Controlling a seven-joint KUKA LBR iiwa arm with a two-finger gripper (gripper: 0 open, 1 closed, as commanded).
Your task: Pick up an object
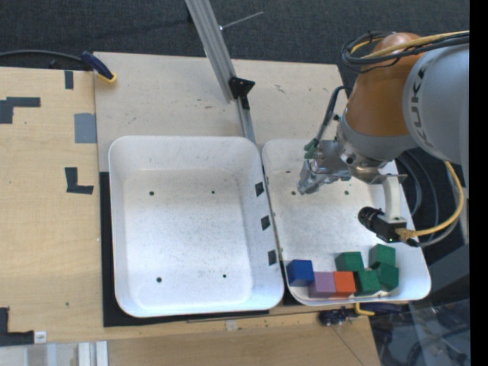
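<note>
the gripper [311,180] hangs over the upper part of the right bin [305,227], pointing down at the bare white floor; whether it is clenched or released cannot be told from here. the blocks lie well apart from it along the near edge: a blue block [300,271], purple block [325,283], orange block [345,282] and green blocks [371,268]. the left bin [130,197] sits just beside.

A pale wooden bench [46,204] stands on dark grey carpet [114,10], its top marked with grey tape patches [85,126]. A black mat [107,296] lies beneath the bins, a slanting metal rail [210,33] crosses the upper bench, and a black cable [38,56] trails along the far edge.
</note>
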